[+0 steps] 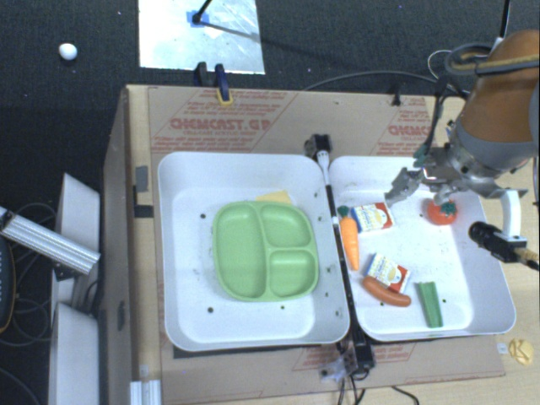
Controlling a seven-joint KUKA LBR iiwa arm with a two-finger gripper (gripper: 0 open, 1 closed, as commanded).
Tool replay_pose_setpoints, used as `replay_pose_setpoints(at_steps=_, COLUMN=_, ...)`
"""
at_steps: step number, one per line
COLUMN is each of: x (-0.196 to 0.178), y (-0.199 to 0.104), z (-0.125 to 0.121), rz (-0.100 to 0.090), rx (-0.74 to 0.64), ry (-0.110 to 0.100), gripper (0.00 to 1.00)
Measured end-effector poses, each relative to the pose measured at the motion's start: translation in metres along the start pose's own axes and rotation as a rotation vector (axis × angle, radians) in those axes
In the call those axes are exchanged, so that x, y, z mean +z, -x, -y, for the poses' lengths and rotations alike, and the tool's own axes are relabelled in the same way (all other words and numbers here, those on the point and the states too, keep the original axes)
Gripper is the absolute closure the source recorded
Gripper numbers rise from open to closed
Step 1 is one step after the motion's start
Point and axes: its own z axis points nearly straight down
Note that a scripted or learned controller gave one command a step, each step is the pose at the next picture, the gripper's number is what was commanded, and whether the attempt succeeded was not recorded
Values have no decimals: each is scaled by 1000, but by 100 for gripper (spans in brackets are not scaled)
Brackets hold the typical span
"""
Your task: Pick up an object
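Note:
The right bin point(485, 310) holds an orange carrot point(349, 241), two small printed cartons point(372, 218) point(387, 272), a red sausage point(387, 293), a green block point(430, 303) and a red tomato point(440, 213). My gripper point(422, 191) hangs over the back of this bin, between the upper carton and the tomato. Its fingers are spread open, one grey finger point(404, 184) pointing down-left and the other just above the tomato. Nothing sits between them.
The left bin point(181, 310) carries a green divided plate point(264, 250) with a yellow piece point(274, 197) behind it. A black clip point(320, 148) sits at the back where the bins meet. A black fitting on the arm point(499, 241) overhangs the right bin's right side.

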Motion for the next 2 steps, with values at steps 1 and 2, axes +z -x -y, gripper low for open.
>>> replay_pose_setpoints(at_steps=1, x=98, y=31, z=-19, rz=0, rx=3, ry=-3, gripper=0)
replay_pose_setpoints(at_steps=2, x=162, y=17, z=-83, rz=0, rx=0, ry=-1, gripper=0)
